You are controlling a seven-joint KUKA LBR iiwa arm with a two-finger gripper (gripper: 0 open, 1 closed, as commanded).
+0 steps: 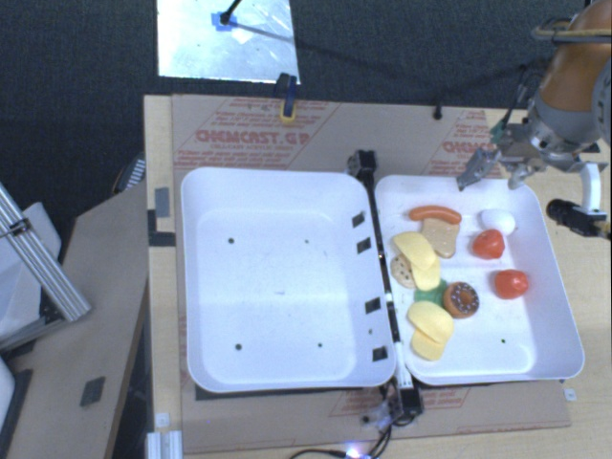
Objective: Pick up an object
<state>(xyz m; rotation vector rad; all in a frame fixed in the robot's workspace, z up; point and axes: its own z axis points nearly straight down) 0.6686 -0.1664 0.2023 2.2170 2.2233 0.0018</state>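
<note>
My gripper (pixel 497 172) hangs over the back edge of the right bin (pixel 521 347), its two fingers spread apart and open with nothing between them. Below it in that bin lie toy foods: a red sausage (pixel 435 214), a bread slice (pixel 442 236), a white egg (pixel 497 222), two red tomatoes (pixel 489 245) (pixel 511 283), a yellow banana-like piece (pixel 418 257), a cookie (pixel 403 273), a chocolate donut (pixel 461 299) and another yellow piece (pixel 430 329). The egg is the nearest item, just in front of the fingers.
The left bin (pixel 277 285) sits beside the right one, joined by a black clamp strip (pixel 378 275). Both rest on a cardboard sheet (pixel 258 132). A shiny metal plate (pixel 229 27) lies at the back, and an aluminium rail (pixel 33 256) stands at far left.
</note>
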